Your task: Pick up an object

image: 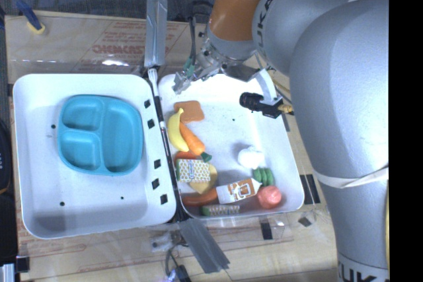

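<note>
Looking at the right bin (281,142), I see nothing lifted yet: every candidate lies on the floor of that bin, so the whole pick is left to do. The banana (175,130) curves yellow beside the carrot (192,138), touching it, with a brown slice (189,110) just above them. Lower down sit a patterned box (193,170), a carton (238,190), a red ball (269,196), a green piece (264,176) and a white lump (250,157). The gripper (185,78) hangs at the bin's top-left corner, near the slice, nothing between its tips; spread or pressed together, I cannot tell. The left bin (26,142) holds a blue tray (101,135).
</note>
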Robot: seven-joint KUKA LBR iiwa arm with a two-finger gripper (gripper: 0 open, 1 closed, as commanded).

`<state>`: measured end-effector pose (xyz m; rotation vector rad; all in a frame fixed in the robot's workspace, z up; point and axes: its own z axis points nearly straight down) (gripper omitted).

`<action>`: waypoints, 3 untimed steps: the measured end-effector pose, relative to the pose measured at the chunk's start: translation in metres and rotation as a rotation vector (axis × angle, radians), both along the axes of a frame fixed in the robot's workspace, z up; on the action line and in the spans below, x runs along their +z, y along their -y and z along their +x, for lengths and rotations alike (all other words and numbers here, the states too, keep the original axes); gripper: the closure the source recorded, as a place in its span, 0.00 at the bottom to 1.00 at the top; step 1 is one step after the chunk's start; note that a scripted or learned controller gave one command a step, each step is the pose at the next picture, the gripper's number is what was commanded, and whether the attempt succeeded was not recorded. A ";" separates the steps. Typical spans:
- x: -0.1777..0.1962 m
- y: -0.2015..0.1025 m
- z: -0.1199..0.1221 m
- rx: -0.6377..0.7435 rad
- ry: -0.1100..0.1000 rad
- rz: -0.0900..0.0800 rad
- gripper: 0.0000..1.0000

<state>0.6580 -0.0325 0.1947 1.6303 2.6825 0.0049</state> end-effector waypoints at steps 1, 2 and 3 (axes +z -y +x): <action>0.042 0.056 -0.068 0.111 -0.004 -0.003 1.00; 0.023 0.034 -0.001 -0.004 -0.005 -0.002 1.00; 0.023 0.034 -0.001 -0.004 -0.005 -0.002 0.00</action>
